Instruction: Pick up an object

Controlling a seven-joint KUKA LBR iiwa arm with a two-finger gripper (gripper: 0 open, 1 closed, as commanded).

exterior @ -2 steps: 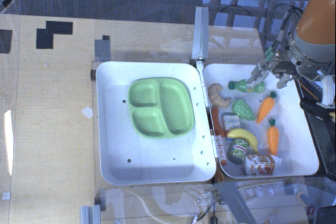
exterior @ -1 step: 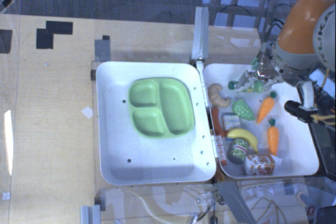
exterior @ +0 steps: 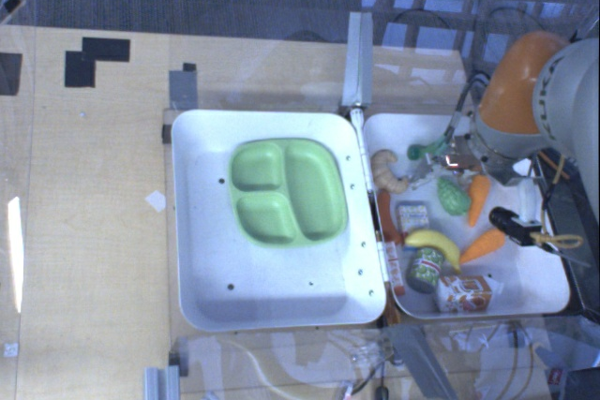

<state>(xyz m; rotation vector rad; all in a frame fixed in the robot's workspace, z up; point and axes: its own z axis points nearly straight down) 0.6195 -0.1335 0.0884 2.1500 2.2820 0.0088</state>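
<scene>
A: Nearest the camera: small carton (exterior: 465, 294) and a can (exterior: 425, 269) at the front of the right bin (exterior: 553, 290). Behind them a banana (exterior: 434, 245), two carrots (exterior: 484, 245) (exterior: 478, 198), a green leafy piece (exterior: 454, 197), a pale knobbly item (exterior: 385, 168) by the divider.

B: Left bin?

A: Left bin (exterior: 202, 229) holds a green compartment tray (exterior: 286, 190). Nothing on the tray.

B: Arm?

A: Arm (exterior: 548, 98) in from the right, orange band over the back of the right bin. Gripper (exterior: 452, 160) is low over the rear of the pile, close to the green leafy piece and the upper carrot.

B: Fingers?

A: Can't tell. Too small and cluttered to see whether they're apart or closed, and I can't make out anything between them.

B: So progress?

A: My read: approach stage at best. Every object looks seated in the bin, nothing lifted. Left to do: close on one item, confirm grip, raise clear of the pile. Tight packing means a neighbour could get nudged.
</scene>
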